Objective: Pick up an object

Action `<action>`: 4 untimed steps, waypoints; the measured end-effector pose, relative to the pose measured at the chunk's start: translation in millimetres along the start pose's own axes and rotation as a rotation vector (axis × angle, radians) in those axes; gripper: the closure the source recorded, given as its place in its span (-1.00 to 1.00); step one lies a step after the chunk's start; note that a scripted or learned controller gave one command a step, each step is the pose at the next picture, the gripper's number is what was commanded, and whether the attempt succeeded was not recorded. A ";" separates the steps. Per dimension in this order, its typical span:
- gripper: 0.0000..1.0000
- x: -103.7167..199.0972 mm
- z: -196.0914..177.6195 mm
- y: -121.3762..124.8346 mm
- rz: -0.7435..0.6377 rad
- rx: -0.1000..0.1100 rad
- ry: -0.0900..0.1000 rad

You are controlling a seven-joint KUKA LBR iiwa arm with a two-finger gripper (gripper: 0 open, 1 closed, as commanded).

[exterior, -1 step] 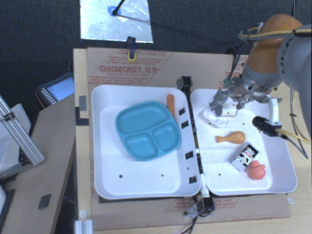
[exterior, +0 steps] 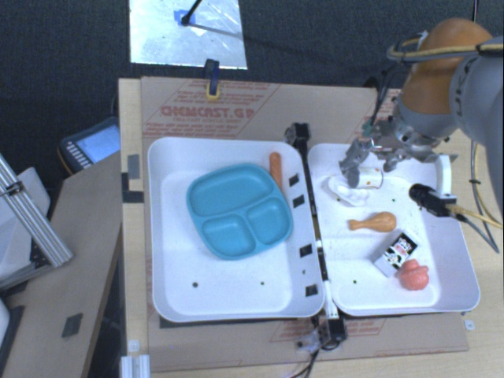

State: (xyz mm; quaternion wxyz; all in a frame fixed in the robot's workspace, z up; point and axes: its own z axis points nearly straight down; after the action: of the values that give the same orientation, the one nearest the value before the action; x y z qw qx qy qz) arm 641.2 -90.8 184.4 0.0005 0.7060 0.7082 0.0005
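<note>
My gripper [exterior: 368, 172] hangs over the back left part of the right bin [exterior: 449, 246], open, with nothing between its fingers. Just below its left finger [exterior: 351, 166] lies a crumpled white object [exterior: 346, 190]. A tan toy drumstick [exterior: 376, 224] lies in the middle of that bin. Nearer the front are a black and white small box [exterior: 396, 252] and a pink-red soft toy [exterior: 414, 276]. The left bin [exterior: 169, 235] holds a blue divided plate [exterior: 238, 209] and an orange stick-shaped toy [exterior: 275, 168] at its back right.
A black divider strip [exterior: 309, 211] runs between the two bins. Both bins rest on a cardboard sheet [exterior: 213, 109]. A yellow and blue clamp [exterior: 212, 79] sits at its back edge. Bare bin floor lies in front of the plate.
</note>
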 end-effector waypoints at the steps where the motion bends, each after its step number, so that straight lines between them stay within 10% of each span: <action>1: -1.00 4.4 42.1 0.4 -0.002 0.003 0.000; 2: -1.00 4.1 95.0 -1.9 0.002 0.013 0.001; 3: 1.00 3.4 80.6 1.2 0.001 0.000 -0.002; 4: 1.00 -1.0 17.0 5.3 0.001 -0.005 -0.001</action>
State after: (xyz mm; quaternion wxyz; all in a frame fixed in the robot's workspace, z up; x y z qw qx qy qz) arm 646.5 -91.8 167.4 0.0027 0.7064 0.7078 0.0020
